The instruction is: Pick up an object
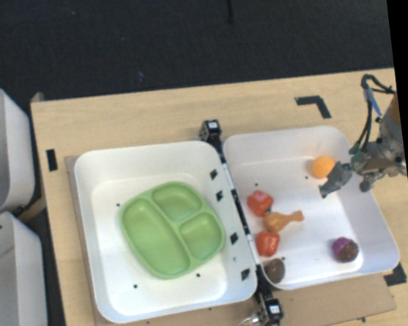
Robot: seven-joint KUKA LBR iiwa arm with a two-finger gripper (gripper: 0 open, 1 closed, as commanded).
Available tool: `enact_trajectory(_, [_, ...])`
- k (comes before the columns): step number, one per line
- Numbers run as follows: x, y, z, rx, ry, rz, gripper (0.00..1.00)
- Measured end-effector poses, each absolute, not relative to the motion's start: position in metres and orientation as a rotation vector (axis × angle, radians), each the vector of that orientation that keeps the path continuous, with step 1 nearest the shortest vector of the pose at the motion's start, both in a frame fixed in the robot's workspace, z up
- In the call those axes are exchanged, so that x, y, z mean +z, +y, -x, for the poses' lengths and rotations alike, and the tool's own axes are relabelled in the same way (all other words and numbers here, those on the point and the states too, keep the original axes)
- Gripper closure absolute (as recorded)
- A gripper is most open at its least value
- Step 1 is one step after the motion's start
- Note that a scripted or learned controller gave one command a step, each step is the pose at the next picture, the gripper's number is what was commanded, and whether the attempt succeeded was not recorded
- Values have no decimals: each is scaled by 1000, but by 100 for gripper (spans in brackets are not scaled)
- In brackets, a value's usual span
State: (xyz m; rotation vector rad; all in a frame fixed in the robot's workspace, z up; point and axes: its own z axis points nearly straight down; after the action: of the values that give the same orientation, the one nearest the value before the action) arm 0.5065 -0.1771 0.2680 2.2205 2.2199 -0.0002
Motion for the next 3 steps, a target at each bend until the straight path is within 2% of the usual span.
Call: enact_trajectory(3, [120, -178, -525, -4, 2218, -2229, 0])
